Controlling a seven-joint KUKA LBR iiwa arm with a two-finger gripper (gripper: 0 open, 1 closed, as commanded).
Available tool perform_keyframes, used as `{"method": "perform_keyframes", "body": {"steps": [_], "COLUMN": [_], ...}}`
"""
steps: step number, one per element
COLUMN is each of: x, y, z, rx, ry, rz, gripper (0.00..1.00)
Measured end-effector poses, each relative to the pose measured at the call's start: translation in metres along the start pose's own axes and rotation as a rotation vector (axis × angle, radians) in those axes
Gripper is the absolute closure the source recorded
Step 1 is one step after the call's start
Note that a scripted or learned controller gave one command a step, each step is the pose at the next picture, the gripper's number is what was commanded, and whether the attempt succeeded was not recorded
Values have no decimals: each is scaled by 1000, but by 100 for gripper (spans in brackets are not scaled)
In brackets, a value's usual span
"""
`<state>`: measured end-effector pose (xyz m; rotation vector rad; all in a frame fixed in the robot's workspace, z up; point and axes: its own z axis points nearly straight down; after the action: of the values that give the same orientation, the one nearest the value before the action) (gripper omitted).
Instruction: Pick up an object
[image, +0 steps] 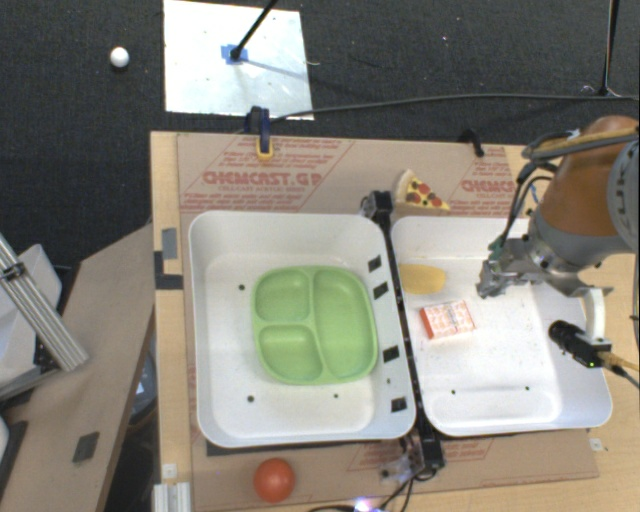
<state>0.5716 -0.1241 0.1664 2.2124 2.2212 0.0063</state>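
Observation:
In the right bin lie a pale yellow lump near the far left corner and a small red-and-white packet just in front of it. My gripper hangs over the right bin's far half, right of the yellow lump and up-right of the packet, apart from both. I see nothing between its fingers. The left bin holds a green divided tray.
A toy pizza slice rests on the board behind the bins. A red-orange ball sits on the board in front of the left bin. A blue clamp stands at the board's far edge.

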Motion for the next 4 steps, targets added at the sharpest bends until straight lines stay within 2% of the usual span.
{"method": "perform_keyframes", "body": {"steps": [2,4], "x": [0,111], "y": [-1,-1], "z": [-114,-91], "rx": [0,6], "ry": [0,4], "rz": [-1,-6], "gripper": [100,100]}}
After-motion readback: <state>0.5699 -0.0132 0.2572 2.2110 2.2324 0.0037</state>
